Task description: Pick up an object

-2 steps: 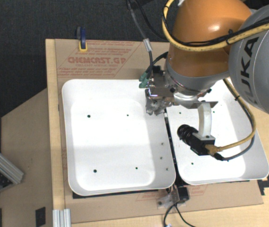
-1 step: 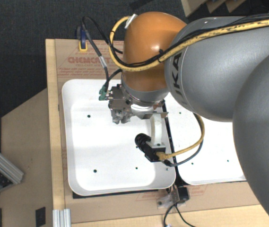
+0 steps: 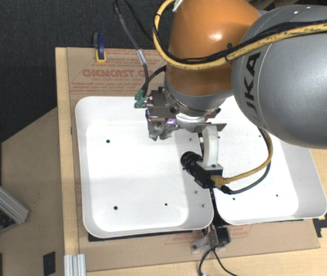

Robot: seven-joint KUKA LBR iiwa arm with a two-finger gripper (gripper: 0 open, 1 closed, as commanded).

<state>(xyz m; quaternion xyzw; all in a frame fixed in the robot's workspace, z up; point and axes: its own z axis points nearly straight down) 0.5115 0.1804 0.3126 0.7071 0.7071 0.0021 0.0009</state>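
The grey arm with its orange band [image 3: 209,33] reaches in from the right and hangs over the seam between the two white bins. Beneath the wrist, my gripper [image 3: 162,125] points down over the back right part of the left bin [image 3: 94,154]. It is a dark metal block with a green part on its left side. The wrist hides most of it from above. The white floor of the left bin just under and in front of the gripper shows small dark dots.
The right bin [image 3: 289,194] is largely covered by the arm. A black cable connector [image 3: 200,171] and a yellow-black hose [image 3: 249,174] hang over the seam between the bins. The bins rest on a cardboard sheet [image 3: 117,68] with a blue clamp [image 3: 99,41] at the back.
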